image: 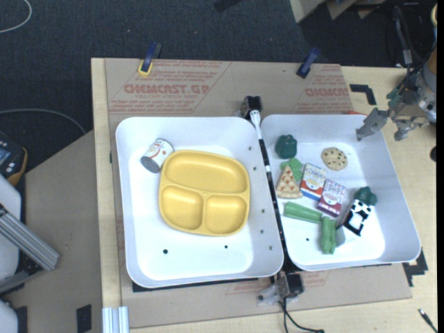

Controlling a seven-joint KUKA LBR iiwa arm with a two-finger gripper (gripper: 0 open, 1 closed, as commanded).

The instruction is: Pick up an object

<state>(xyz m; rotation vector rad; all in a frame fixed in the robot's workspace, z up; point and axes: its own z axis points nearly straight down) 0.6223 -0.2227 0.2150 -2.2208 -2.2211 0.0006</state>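
End effector [388, 125] hovers over far right rim of right bin [395, 207], fingers spread, nothing between them. We judge pick not yet begun: cookie [334, 158], pepper [286, 146], pizza slice [286, 180] lie untouched in bin.

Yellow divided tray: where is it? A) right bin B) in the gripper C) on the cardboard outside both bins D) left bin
D: the yellow divided tray lies flat in the left bin, next to a small can, while the gripper is over the right bin's far corner.
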